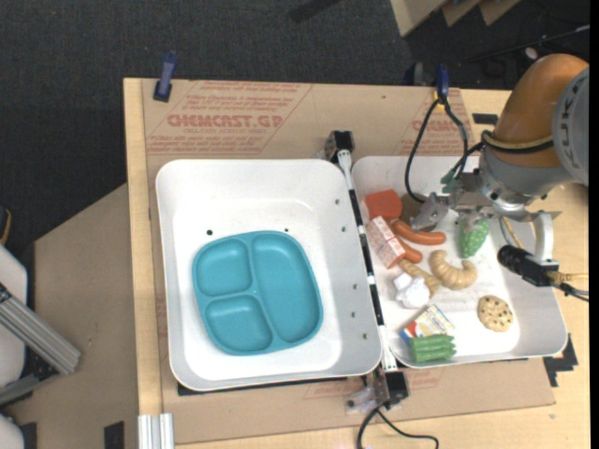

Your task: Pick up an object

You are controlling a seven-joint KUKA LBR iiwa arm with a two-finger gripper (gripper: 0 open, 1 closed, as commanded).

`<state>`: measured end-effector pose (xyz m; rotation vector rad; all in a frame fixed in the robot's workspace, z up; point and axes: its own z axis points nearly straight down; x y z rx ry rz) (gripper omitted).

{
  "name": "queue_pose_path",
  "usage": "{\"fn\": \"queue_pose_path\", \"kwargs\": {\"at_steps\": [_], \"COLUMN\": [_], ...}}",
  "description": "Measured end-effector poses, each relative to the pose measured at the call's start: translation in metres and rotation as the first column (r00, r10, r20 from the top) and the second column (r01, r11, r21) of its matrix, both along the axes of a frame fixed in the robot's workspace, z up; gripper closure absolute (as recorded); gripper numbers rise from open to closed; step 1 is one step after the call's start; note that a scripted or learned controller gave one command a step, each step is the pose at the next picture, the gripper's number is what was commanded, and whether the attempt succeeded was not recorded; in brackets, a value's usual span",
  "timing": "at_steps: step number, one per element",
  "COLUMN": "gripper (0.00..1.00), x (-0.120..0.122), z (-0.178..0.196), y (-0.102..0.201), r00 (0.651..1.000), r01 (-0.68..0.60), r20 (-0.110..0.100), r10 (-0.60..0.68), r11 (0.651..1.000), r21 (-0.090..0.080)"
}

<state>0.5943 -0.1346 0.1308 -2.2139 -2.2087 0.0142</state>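
Fingers (465,215) point down over the green item (473,239), arm bent.

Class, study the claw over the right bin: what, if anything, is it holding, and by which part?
It cannot be told. The claw sits low among the toy foods, just above a green item, but no grip shows.

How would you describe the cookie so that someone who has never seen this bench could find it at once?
Look in the right bin, the one crowded with toy food beside the bin holding the blue tray. The cookie lies alone near that bin's right edge, below the croissant. It is the only flat, round, tan piece with dark spots.
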Motion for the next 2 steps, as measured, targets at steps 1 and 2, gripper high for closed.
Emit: {"fn": "queue_pose_path", "kwargs": {"at_steps": [1, 2], "gripper": [0.00, 0.00], "x": [-0.026, 0.007], "z": [-0.050, -0.046], "y": [-0.033, 0.008], "r00": [1.000, 1.000], "r01": [0.002, -0.006], "r20": [0.007, 0.019], "r10": [-0.001, 0.006], "r11": [1.000, 1.000], "r21": [-0.002, -0.003]}}
